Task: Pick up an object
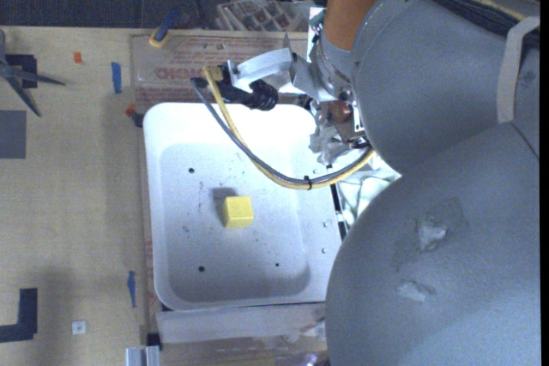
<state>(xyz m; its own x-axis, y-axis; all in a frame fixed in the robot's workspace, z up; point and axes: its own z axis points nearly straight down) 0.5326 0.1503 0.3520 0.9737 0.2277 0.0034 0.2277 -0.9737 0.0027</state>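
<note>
- A yellow cube (pixel 238 211) lies on the floor of the left white bin (pixel 171 150), near the middle, sitting apart from every wall.
- The gripper (pixel 330 137) hangs over the bin's upper right corner, well apart from the cube and up-right of it; whether it is released or clenched I cannot tell, and nothing shows in its grasp.
- The looping yellow-and-black cable (pixel 249 152) droops across the bin, up-right of the cube; I judge it could drag over the cube on a descent and nudge it.
- The cube is small, so a slightly off-centre approach would likely tip or push it rather than catch it.
- The arm's grey bulk (pixel 437 184) covers the bin's right edge, so a collision there would be hard to spot.
</note>
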